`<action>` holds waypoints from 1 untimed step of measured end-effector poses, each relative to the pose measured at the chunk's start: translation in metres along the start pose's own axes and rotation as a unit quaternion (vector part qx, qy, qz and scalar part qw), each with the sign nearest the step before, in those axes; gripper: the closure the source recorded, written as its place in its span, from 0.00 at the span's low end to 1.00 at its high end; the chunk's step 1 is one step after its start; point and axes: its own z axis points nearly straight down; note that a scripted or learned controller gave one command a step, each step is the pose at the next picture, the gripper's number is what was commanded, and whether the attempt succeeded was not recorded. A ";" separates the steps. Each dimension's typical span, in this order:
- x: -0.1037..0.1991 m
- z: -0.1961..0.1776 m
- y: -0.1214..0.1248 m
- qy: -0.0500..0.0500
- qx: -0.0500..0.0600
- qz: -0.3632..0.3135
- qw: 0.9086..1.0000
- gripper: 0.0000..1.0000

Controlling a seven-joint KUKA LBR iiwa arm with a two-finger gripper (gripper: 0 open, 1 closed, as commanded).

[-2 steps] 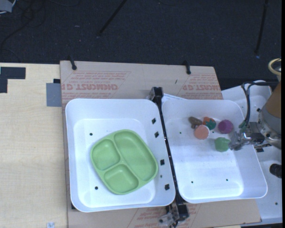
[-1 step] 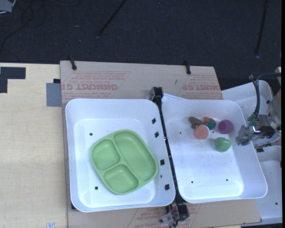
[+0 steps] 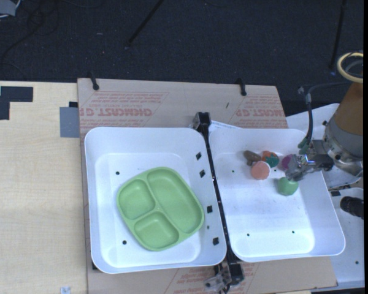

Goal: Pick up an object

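two shallow white bins sit side by side on the bench, the left bin and the right bin, their inner walls touching along a dark divider strip. under both lies a sheet of brown cardboard with red print, showing past the bins' far edges. in the left bin a light green divided plate with three compartments lies flat, toward the near right part of that bin's floor. the grey arm reaches over the right bin's right wall, and its gripper hangs low near the far right corner. whether the claw is released or clenched cannot be told at this slant. beside it, in the far right part of the right bin, small objects cluster: a green ball just below the gripper, a pinkish-orange ball to its left, a brown piece, a small red and teal piece and a purple piece against the gripper.
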 end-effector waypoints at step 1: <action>0.053 -0.003 0.002 0.001 0.001 0.000 1.000 1.00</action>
